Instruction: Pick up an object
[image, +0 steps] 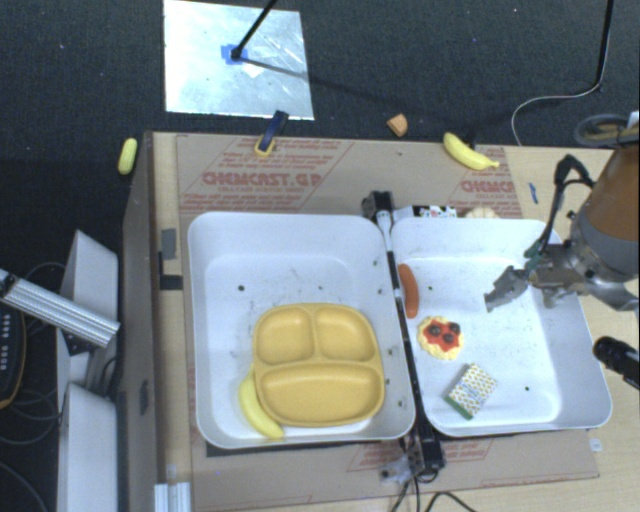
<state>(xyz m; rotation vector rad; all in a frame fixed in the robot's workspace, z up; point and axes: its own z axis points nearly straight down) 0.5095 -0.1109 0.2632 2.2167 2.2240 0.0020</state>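
Observation:
The right bin (560, 405) holds a small round pizza toy (441, 336), an orange hot dog (408, 288) along its left wall, and a green and yellow box (471, 389) near the front. My gripper (506, 288) hangs over the right bin's middle, up and right of the pizza, with nothing visible between its fingers. The left bin (225, 260) carries a yellow divided plate (318, 362) and a yellow banana (257, 409) at the plate's front left corner.
On the cardboard behind the bins lie a second banana (468, 151), a small orange piece (398, 124) and a yellow item (127, 155) at the far left. A metal rail (60, 308) sits left of the bench. A black part (617, 358) juts in at right.

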